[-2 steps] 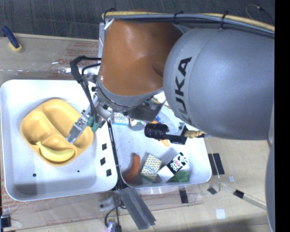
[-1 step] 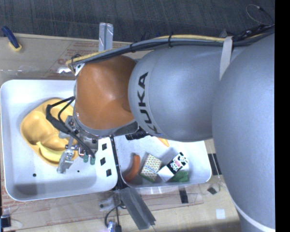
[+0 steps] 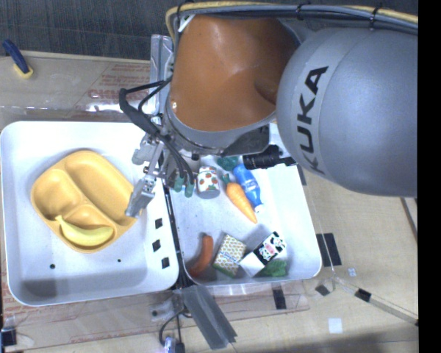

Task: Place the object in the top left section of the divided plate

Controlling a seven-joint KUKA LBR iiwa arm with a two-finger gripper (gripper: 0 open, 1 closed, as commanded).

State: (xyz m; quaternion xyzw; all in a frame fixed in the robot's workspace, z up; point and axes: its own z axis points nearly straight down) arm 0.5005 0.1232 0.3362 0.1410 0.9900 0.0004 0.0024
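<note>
A yellow divided plate (image 3: pixel 38 190) lies in the left bin (image 3: pixel 73 282). A yellow banana (image 3: pixel 87 234) rests in its lower section, while the other sections show bare yellow. My gripper (image 3: pixel 138 199) hangs at the plate's right rim, close to the wall between the two bins. I see no object in it. The big grey and orange arm (image 3: pixel 228 72) covers the back of both bins.
The right bin (image 3: pixel 305 230) holds a small can (image 3: pixel 208 183), a carrot (image 3: pixel 242 201), a blue bottle (image 3: pixel 249 184), a brown sausage (image 3: pixel 201 254), a patterned box (image 3: pixel 229 251), a cow-print box (image 3: pixel 270 247) and something green (image 3: pixel 277 268). A blue item (image 3: pixel 18 59) lies on the bench at top left.
</note>
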